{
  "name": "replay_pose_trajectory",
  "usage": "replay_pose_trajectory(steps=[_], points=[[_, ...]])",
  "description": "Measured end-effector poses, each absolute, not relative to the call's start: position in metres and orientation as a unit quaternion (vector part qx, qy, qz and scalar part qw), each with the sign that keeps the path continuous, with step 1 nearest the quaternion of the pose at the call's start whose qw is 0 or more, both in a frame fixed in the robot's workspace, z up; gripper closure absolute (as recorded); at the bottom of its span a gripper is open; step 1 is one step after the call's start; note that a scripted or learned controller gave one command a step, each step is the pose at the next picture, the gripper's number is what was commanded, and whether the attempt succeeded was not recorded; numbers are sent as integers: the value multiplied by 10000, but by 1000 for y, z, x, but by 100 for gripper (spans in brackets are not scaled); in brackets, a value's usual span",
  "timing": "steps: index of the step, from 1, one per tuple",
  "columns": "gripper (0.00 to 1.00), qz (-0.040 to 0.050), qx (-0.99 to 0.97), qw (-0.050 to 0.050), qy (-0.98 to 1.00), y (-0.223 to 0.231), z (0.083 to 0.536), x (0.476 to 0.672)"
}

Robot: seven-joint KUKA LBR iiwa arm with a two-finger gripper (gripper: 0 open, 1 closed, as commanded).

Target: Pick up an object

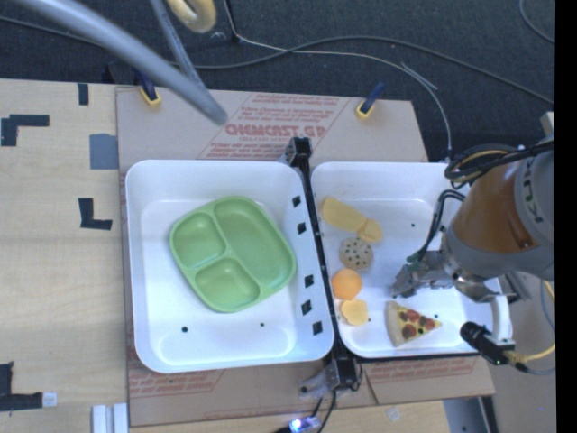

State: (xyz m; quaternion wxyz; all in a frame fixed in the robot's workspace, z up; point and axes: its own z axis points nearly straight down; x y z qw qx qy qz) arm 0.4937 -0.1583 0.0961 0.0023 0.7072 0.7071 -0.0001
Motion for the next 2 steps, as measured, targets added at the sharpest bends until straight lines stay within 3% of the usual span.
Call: replay_pose_trajectory(steps=[2], points=[[100, 7, 7066, 12, 7076, -155, 181, 491]])
